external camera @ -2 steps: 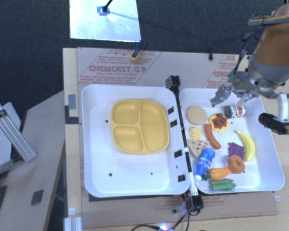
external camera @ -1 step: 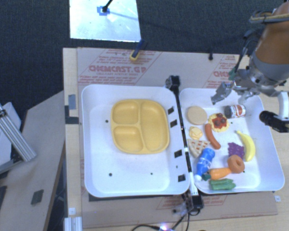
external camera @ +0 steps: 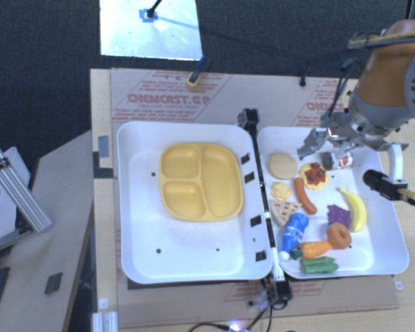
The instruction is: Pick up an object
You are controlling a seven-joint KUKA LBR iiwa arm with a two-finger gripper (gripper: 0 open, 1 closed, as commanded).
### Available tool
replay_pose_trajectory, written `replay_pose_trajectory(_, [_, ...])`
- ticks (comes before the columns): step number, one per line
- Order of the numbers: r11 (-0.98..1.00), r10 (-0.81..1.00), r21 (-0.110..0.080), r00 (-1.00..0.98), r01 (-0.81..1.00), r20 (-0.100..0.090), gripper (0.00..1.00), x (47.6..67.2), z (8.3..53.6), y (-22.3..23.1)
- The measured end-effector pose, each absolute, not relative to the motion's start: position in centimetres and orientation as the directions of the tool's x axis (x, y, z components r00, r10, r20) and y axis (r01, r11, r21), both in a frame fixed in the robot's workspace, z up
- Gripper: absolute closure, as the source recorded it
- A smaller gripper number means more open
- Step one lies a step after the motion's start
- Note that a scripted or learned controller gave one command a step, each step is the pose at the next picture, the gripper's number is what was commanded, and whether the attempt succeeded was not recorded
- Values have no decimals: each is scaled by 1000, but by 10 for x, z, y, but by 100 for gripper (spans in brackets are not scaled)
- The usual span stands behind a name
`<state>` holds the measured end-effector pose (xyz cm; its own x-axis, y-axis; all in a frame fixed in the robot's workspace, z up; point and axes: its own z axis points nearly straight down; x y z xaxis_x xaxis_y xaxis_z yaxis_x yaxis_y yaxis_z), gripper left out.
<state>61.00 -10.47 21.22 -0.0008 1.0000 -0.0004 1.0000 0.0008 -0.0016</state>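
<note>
Crowding the right bin [external camera: 394,254], toy foods lie beneath the gripper [external camera: 321,144]; finger state can't be told.

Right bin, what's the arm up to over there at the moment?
The gripper hangs over the far end of the right bin, above toy food: a round bun, a sausage, a banana, a blue bottle and more. Nothing shows between its fingers. The left bin holds a yellow divided plate.

Reaching in from the right, orange band above the wrist, gripper [external camera: 320,146] hanging low and angled down to the left (finger state too blurred to tell).
</note>
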Motion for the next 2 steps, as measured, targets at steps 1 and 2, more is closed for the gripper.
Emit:
replay_pose_trajectory(1, [0, 1000, -3, 0, 1000, 0, 0, 615, 163, -113])
replay_pose_trajectory(2, [1, 1000, -2, -1, 1000, 1, 0, 614, 119, -107])
